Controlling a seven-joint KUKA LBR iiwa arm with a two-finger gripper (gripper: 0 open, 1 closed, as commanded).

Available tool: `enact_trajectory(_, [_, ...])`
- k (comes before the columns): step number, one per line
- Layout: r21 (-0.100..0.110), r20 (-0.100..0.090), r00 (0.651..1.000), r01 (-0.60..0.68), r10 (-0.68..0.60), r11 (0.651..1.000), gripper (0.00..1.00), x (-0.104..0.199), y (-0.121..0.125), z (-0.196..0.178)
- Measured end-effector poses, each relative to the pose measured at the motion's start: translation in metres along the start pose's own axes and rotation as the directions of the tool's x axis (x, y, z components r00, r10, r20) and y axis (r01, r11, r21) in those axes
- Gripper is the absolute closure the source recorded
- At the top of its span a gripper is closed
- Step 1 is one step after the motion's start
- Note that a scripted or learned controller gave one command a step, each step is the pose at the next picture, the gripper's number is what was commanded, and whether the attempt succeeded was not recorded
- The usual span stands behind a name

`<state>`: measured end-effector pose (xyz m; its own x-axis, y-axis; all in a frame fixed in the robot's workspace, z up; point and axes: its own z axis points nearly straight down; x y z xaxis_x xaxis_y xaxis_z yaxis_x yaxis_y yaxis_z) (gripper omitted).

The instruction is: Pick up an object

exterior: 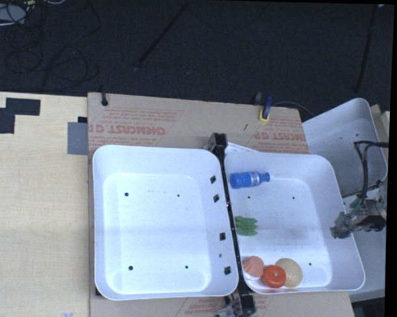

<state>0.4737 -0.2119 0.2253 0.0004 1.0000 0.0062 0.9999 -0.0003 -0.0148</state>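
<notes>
Two white bins (161,161), dotted with small dark holes. Blue bottle (248,180) with paler cap. Green ridged piece (245,226). Red-orange round lid (274,276), pink-and-white disc (252,266), cream disc (290,271). Pale wood-toned surface (34,214); brown cardboard (173,124) with red lettering.

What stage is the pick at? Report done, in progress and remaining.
Done: nothing visibly picked. The blue bottle, green item, and the red, pink and tan pieces all lie in the right bin.
In progress: the hand sits at that bin's right rim, away from every object.
Remaining: reach in, grasp one object, lift it.
</notes>
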Motion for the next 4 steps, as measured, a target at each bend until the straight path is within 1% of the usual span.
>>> enact_trajectory(1, [-0.022,0.01,1.0,0.002,-0.002,1.0,1.0,-0.002,0.001,-0.11])
enact_trajectory(2, [-0.003,0.001,1.0,0.0,0.0,1.0,1.0,0.0,0.001,0.015])
enact_trajectory(3, [-0.023,0.01,1.0,0.002,-0.002,1.0,1.0,-0.002,0.002,-0.095])
enact_trajectory(4, [-0.023,0.01,1.0,0.002,-0.001,1.0,1.0,-0.001,0.0,-0.178])
